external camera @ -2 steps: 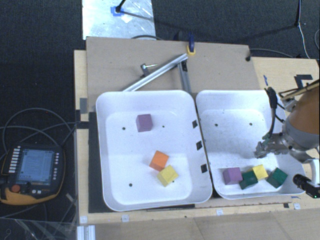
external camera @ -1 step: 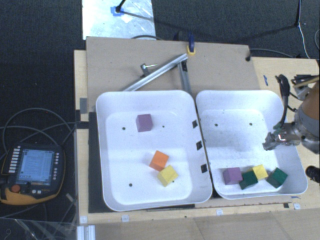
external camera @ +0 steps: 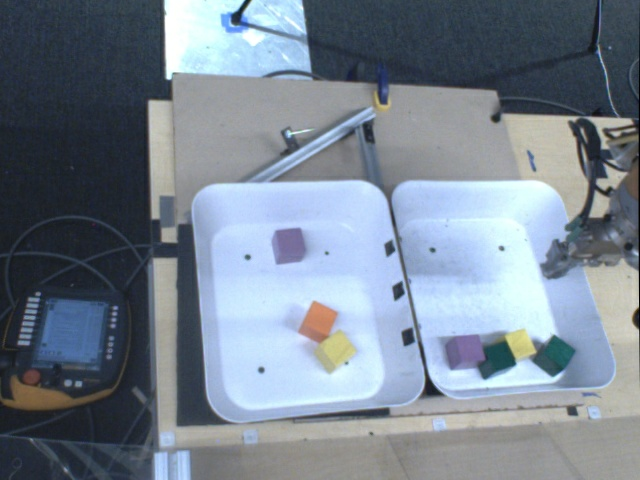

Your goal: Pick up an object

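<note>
Camera view: two shallow white plastic bins sat side by side on the bench, left bin [external camera: 215, 298] and right bin [external camera: 545, 213]. The left bin held a small purple cube [external camera: 288, 245] near its upper middle, apart from the rest, plus a small orange cube [external camera: 319, 320] touching a small yellow cube [external camera: 336, 350] lower down. The right bin had a cluster along its near wall: another purple cube [external camera: 464, 350], a dark green cube [external camera: 496, 359], a second yellow cube [external camera: 520, 343] and a second dark green cube [external camera: 554, 353], all packed close or touching.

The grey metal two-finger gripper [external camera: 560, 260] hung at the right bin's right rim, above the cluster and apart from every cube; nothing was between the fingers, and whether they stood apart or together could not be told at this size.

Judgement: the cubes looked like rigid painted blocks, light, stiff, not fragile, with flat faces that could slip a little. Best hold would be across two opposite flat sides. The rightmost green cube was nearest but crowded; neighbours and the bin wall left little finger room.
</note>
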`<state>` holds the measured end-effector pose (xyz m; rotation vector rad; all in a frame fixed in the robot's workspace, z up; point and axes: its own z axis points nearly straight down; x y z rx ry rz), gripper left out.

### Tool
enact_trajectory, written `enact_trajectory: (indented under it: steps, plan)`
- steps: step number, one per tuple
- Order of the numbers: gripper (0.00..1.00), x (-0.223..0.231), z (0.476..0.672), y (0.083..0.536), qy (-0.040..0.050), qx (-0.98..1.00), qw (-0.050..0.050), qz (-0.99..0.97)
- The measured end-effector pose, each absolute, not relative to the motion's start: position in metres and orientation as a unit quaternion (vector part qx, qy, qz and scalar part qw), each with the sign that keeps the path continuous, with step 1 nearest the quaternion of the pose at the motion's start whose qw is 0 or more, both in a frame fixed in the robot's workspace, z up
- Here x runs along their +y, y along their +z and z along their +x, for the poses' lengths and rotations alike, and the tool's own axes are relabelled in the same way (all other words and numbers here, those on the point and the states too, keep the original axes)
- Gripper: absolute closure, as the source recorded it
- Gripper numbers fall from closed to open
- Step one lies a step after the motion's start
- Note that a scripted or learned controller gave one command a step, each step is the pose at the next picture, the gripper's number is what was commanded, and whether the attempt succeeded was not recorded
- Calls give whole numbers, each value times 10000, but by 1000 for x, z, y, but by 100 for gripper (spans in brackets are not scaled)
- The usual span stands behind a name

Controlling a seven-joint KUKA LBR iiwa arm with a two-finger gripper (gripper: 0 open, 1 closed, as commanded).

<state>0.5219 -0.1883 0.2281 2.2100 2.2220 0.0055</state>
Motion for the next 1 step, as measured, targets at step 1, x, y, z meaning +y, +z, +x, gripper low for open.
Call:
enact_trajectory:
  steps: [1]
  plan:
    - [100, -189, 523, 256, 11, 7089, 24, 7053]
